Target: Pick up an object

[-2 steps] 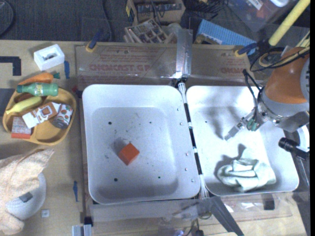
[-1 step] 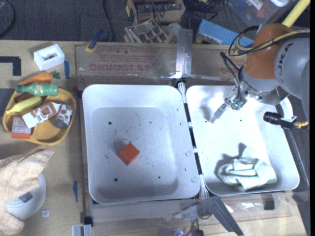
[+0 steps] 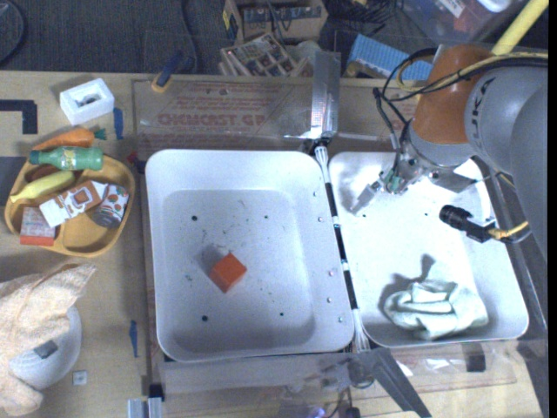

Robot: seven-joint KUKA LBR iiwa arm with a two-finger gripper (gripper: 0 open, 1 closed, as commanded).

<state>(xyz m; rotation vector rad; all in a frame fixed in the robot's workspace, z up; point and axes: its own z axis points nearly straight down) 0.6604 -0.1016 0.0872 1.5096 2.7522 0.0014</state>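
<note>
Orange block (image 3: 229, 272) in left bin (image 3: 165, 233), white cloth (image 3: 435, 307) in right bin (image 3: 505, 312)

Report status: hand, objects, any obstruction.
Hand low over right bin, nothing visibly held. White cloth near that bin's front; orange block in left bin. Nothing blocks either.

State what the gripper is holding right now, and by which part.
Nothing is held. The gripper hangs over the right bin, apart from the white cloth; the orange block lies in the left bin.
</note>
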